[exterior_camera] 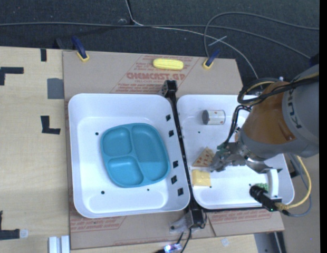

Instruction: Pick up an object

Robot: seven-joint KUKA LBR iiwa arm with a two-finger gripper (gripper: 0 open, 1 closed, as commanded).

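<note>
Front edge of surface: clamp hardware [191, 221] at the seam between the two bins, cardboard sheet [147, 73] showing beneath.
Right bin [242, 199]: white, shallow, on the right half of the cardboard, touching the left bin along a black-clipped seam.
Yellow block [201, 178]: pale, squarish, flat on the right bin's floor near its left wall, toward the front.
Tan waffle piece [203, 157]: just behind the yellow block, lying flat, tilted, its right corner just beside the jaws.
Jaws [222, 158]: low over the right bin's floor, just right of the tan waffle piece; tips dark and blurred together, so spread or pressed together cannot be told; nothing seen pinched between them.
Arm [282, 123]: grey with orange band, reaching in from the right, covering the right bin's right half; black fitting with green spot [261, 193] at its lower side, cables looping above.
Left bin [84, 157]: white, shallow, on the left half of the cardboard.
Blue plate [135, 154]: three-compartment, teal, flat in the middle of the left bin, slightly rotated.
Grey cylinder [213, 116]: lying on its side toward the back of the right bin, well apart from the jaws.
Yellow corn cob [167, 64]: on the cardboard behind both bins, outside them, lying crosswise.
Blue-and-yellow clamps [81, 52]: at the cardboard's back corners, one each side.
Far background: dark mat with thin cables.
</note>
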